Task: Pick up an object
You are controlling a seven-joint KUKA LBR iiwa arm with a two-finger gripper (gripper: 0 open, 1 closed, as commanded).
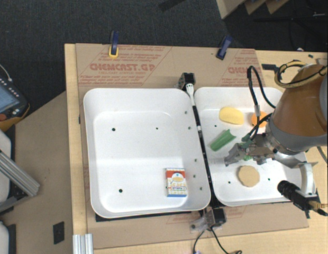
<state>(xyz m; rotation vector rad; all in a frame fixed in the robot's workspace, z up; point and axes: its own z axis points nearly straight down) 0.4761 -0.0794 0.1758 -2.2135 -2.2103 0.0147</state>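
Two bins: left bin (100, 142) holds a small box (175, 182) near its near edge; right bin (227, 194) holds a yellow piece (231, 115), green block (222, 140) and tan disc (248, 176). Gripper (243, 153) hangs between block and disc, probably lining up a grab. Jaw state: can't tell, nothing visibly held.

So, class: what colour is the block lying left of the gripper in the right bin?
Green block, seen in the camera view.
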